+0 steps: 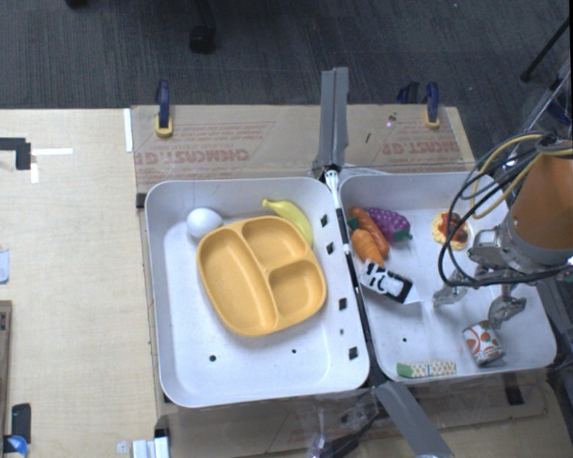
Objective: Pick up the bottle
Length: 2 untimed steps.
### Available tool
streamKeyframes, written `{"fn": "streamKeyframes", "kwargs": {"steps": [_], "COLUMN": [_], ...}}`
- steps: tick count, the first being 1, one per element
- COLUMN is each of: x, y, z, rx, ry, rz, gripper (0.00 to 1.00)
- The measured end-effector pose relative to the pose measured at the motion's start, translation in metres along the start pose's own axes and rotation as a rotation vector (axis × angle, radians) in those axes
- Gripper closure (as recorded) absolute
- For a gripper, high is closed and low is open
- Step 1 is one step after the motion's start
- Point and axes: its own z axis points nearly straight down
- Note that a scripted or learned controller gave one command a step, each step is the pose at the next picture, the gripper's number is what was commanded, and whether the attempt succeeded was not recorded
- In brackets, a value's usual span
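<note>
A small black bottle [387, 283] with a white label lies on its side near the left wall of the right bin [530, 360]. My gripper [475, 304] hangs over the right half of that bin, to the right of the bottle and apart from it. Its two fingers [446, 296] are spread open, with only bin floor between them. The arm's orange band [548, 200] is above it at the right edge.
A red-and-white can [483, 344] lies just below the gripper. A carrot [368, 241], purple grapes [391, 222], a red-yellow item [450, 229] and a green-white strip [426, 368] share the right bin. The left bin holds a yellow divided plate [260, 274], a banana [291, 215] and a white egg [204, 220].
</note>
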Motion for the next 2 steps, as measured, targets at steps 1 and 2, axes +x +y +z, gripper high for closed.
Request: {"fn": "streamKeyframes", "kwargs": {"steps": [1,2], "x": [-0.056,-0.094], "y": [-0.103,-0.023], "z": [-0.005,0.000], "rx": [0.004,0.002], "ry": [-0.002,0.000], "rz": [-0.096,-0.131], "gripper": [0.00,0.00]}}
